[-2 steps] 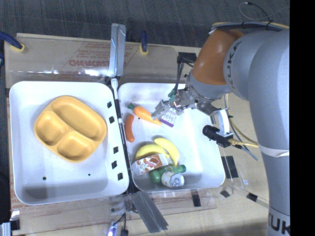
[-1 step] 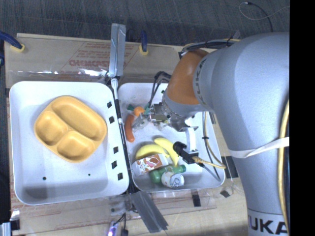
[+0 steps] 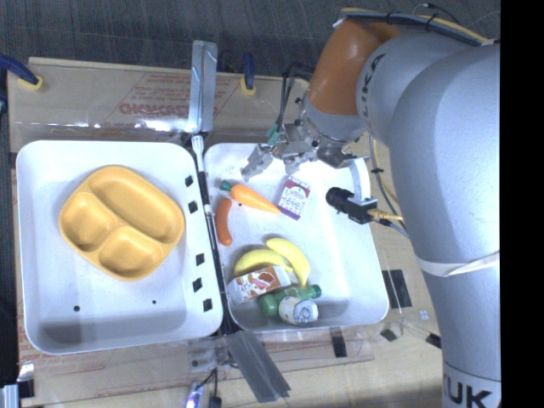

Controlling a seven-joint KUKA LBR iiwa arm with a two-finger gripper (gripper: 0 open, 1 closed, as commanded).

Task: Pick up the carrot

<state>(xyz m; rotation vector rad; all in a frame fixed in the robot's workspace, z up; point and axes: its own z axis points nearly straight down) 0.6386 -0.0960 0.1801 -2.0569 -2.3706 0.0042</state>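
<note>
Right white bin [image 3: 361, 300], carrot [image 3: 252, 196] near its left wall, claw [image 3: 265, 155] apart just above, holding nothing

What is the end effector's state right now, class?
End effector: open, holding nothing, poised above the carrot in the right bin.

Orange carrot [image 3: 253, 198] with green top, yellow bananas [image 3: 279, 259], yellow tray [image 3: 121, 221], white bins [image 3: 51, 313], purple-and-white, perhaps patterned, carton [image 3: 294, 199]
</note>
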